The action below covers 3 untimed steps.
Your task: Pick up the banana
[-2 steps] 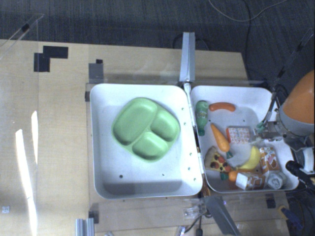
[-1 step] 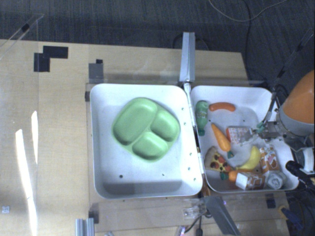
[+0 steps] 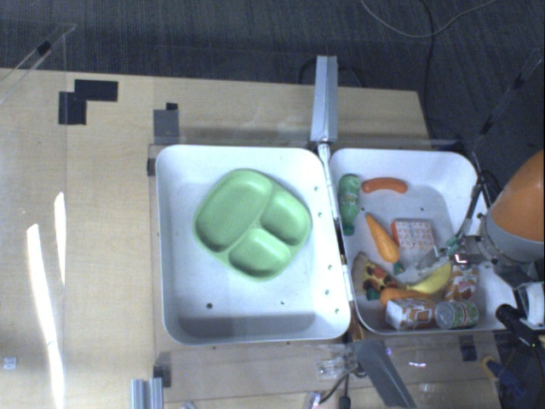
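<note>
1 gripper [image 3: 450, 254] hovers just above the banana [image 3: 432, 279] in the right bin [image 3: 443, 164]; its opening cannot be told

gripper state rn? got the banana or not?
gripper: down in the right bin beside the banana; grip state cannot be told, and no banana seen between its fingers.

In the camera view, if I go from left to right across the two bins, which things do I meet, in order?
Green divided plate → green bottle → carrot → pink box → banana → the arm's orange band. The small items in the right bin's near corner overlap, so I leave them out.
</note>
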Each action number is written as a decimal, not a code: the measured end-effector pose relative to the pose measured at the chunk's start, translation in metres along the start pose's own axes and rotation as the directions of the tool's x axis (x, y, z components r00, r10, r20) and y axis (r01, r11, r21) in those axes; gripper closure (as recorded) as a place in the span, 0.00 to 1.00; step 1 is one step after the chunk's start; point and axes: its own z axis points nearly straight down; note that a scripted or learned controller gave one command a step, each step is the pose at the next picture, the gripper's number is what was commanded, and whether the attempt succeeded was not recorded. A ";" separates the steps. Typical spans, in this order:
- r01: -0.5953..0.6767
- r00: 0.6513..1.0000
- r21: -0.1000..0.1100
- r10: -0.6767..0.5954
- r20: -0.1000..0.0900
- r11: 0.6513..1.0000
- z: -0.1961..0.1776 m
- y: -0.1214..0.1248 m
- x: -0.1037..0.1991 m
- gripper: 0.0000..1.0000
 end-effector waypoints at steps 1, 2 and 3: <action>-0.002 1.000 -0.006 0.002 0.003 1.000 -0.011 0.002 -0.001 1.00; -0.196 0.981 0.024 0.196 -0.005 0.980 -0.106 0.064 0.042 1.00; -0.027 1.000 0.023 0.027 -0.008 0.999 -0.092 0.088 0.026 1.00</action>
